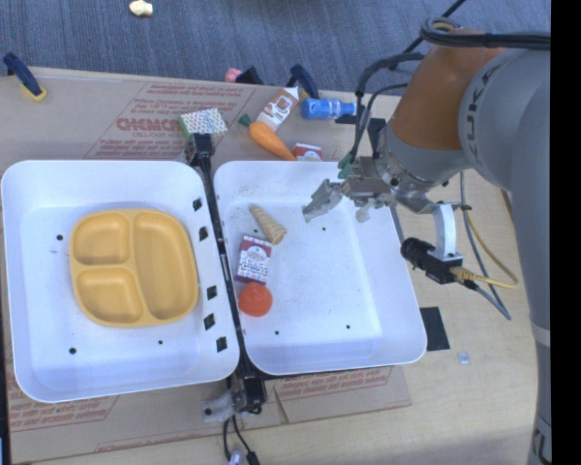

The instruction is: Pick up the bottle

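Note:
A small white bottle (277,110) with an orange label lies on the cardboard behind the right bin (397,329), outside it. Beside it to the right lies a blue bottle (326,108). My gripper (341,208) hangs over the back part of the right bin, below and to the right of both bottles. It is open, with nothing between its fingers (320,202).
In the right bin lie a waffle cone (267,223), a red packet (255,258) and a red-orange ball (256,301). A carrot (269,140) and a small red box (308,150) lie behind the bin. The left bin (29,356) holds a yellow divided plate (134,264).

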Available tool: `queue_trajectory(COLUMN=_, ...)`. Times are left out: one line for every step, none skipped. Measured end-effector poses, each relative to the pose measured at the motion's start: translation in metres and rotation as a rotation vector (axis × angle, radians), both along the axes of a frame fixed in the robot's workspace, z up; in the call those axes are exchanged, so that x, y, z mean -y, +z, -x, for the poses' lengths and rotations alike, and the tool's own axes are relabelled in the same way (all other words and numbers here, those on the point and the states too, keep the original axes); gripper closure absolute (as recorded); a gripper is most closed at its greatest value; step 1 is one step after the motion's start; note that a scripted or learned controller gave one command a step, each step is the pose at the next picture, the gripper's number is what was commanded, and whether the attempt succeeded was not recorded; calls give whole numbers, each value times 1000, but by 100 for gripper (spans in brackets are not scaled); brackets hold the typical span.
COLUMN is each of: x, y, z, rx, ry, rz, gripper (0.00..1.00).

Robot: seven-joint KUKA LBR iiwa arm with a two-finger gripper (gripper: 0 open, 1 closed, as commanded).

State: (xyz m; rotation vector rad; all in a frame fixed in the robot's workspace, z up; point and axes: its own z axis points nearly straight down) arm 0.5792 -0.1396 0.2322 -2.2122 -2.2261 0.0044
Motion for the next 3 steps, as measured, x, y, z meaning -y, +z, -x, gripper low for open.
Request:
queue_trajectory(x=-23, y=-135, z=3, rx=5, ry=-374, rz=0, gripper=0)
queue_trajectory(x=-25, y=-124, z=2, rx=5, ry=-369, rz=-3, gripper=100)
queue_trajectory(x=-46, y=-106, z=25, rx=-2, ry=-303, rz=-1, gripper=100)
